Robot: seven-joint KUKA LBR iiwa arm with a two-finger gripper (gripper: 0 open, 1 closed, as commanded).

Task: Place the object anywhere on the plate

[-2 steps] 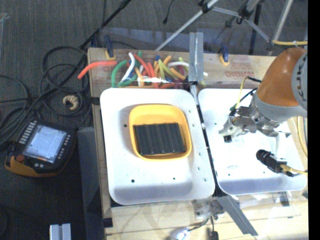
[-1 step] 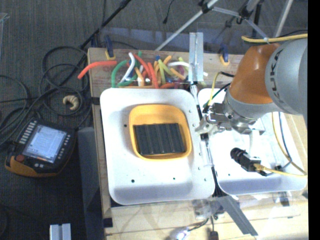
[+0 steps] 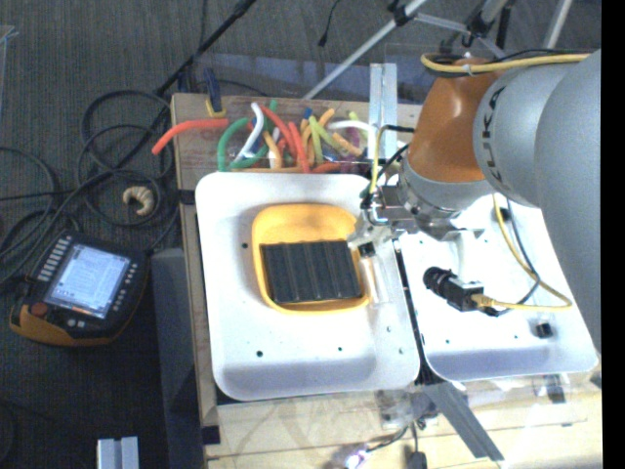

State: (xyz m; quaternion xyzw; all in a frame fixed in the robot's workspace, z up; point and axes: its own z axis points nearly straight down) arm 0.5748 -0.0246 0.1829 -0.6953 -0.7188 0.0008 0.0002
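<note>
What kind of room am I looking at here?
Probably a robotics lab: a grey arm over two white bins, a handheld control pendant lying on the floor, and loose cables about.

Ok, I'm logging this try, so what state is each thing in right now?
Yellow plate: lying flat in the left bin, a dark ribbed slab on it.
Dark ribbed slab: flat on the plate, covering its near half.
Gripper: low at the plate's right edge; grip not clear.
Handheld screen: lit, on the floor left of the bench.
</note>
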